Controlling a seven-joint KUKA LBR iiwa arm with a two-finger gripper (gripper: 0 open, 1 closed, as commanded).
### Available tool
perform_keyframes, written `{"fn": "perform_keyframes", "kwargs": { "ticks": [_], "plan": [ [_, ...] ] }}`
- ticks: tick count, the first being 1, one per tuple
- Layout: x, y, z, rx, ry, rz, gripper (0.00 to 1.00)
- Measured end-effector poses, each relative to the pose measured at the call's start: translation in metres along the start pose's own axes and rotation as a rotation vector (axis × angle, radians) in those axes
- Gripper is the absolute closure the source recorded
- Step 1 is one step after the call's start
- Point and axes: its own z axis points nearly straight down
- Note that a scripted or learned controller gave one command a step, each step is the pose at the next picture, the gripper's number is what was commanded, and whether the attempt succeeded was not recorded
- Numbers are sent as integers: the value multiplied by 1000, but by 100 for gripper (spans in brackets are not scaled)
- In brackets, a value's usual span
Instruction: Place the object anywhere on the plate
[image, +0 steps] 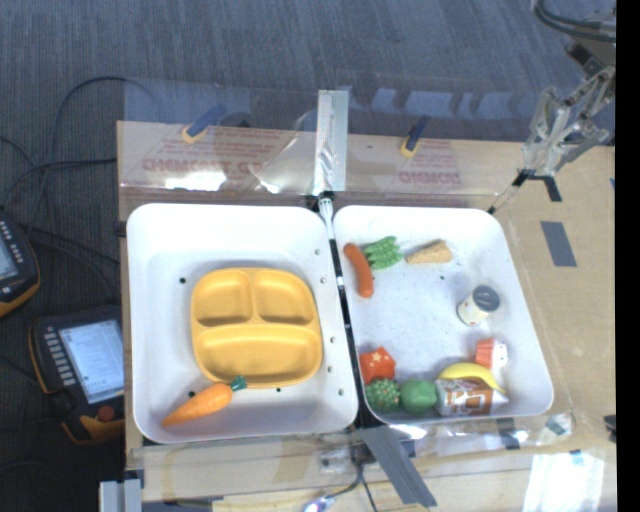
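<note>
A yellow plate (258, 325) with three compartments lies in the middle of the left bin (150, 250). An orange toy carrot (200, 402) rests beside the plate's near left corner, touching its rim. The right bin (520, 300) holds several toy foods. Among them are an orange sausage (358, 270), a leafy green piece (381, 251) and a tan wedge (430, 254) near its far side. My gripper (545, 150) shows as a pale metal linkage at the top right, beyond the right bin's far corner and well away from every object.
At the right bin's near side lie a red piece (377, 363), two green pieces (400, 396), a banana (470, 374) and a can (468, 400). A grey-capped jar (480, 303) stands mid-right. A raised divider (335, 290) separates the bins.
</note>
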Motion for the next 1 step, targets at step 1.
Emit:
{"fn": "perform_keyframes", "kwargs": {
  "ticks": [1],
  "plan": [
    [23,-76,0,0,1,-163,100]
  ]
}}
